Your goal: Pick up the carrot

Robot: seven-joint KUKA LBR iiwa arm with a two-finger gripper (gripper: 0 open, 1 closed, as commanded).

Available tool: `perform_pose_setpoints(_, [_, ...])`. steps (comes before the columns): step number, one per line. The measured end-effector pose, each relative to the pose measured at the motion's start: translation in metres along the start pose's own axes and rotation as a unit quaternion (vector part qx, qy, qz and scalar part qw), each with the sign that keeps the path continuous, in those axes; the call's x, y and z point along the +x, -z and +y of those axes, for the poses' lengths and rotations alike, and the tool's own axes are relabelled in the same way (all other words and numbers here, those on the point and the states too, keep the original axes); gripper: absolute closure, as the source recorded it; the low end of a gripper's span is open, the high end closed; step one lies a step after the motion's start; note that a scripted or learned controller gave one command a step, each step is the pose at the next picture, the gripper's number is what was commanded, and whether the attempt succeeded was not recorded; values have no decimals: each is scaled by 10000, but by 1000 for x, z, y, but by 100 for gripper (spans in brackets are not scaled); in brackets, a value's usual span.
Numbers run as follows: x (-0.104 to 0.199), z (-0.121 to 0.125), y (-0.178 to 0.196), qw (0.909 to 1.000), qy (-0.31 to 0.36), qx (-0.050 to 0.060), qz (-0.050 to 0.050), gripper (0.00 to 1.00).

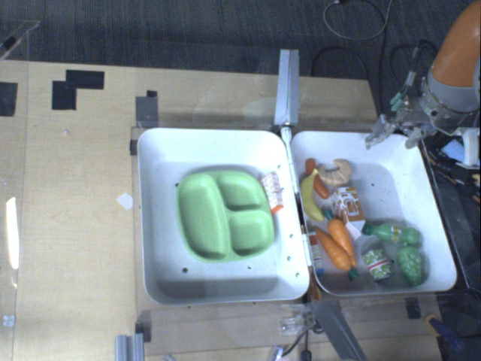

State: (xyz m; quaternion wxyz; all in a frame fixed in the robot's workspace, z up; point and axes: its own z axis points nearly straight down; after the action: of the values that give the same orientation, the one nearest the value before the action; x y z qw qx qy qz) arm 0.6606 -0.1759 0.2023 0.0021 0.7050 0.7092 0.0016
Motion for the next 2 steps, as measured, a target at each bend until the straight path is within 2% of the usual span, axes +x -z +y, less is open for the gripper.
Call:
perform_pose_setpoints(1, [63,-13,-111,9960,892,-14,0,0])
perform_pose_setpoints(2, [61,-79,-112,9469,3215,-44,-19,0])
